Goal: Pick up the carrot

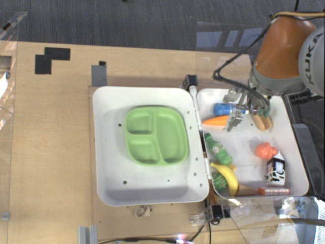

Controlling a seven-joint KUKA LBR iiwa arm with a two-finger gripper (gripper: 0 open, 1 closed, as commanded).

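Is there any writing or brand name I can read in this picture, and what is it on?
"KUKA" on the grey arm, running down its casing at the right edge; the last letters are cut off or hard to make out.
The green bottle bears a label, too small and blurred to read.
The black-and-white carton has a cow-like pattern; no letters are legible on it.

Left bin [109, 187] on my feed has a green divided plate [155, 135]. Right bin [299, 174] has a banana [228, 176], green bottle [218, 149], and cow-print carton [275, 171].
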